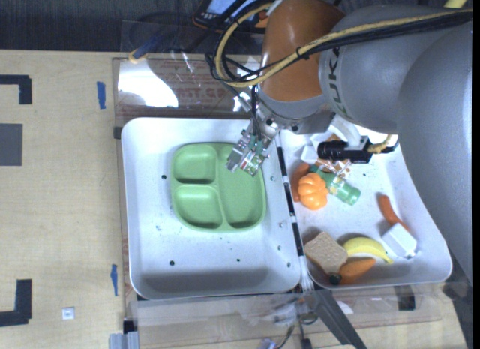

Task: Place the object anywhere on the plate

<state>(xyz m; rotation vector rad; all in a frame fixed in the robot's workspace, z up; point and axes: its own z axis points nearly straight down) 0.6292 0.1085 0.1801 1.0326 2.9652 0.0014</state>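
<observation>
Grey arm point(405, 70) overhead, one green plate point(217, 186), two white bins point(150, 250).

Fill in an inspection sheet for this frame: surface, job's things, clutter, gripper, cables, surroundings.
Surface: wooden bench bearing two white bins, left bin and right bin.
Job's things: green plate with three compartments in the left bin; carried object cannot be made out.
Clutter: in the right bin, a small pumpkin, banana, bread slice, green bottle, carrot.
Gripper: gripper over the plate's upper right corner.
Cables: yellow and black cables looping over the arm.
Surroundings: blue tape marks on the bench.
</observation>
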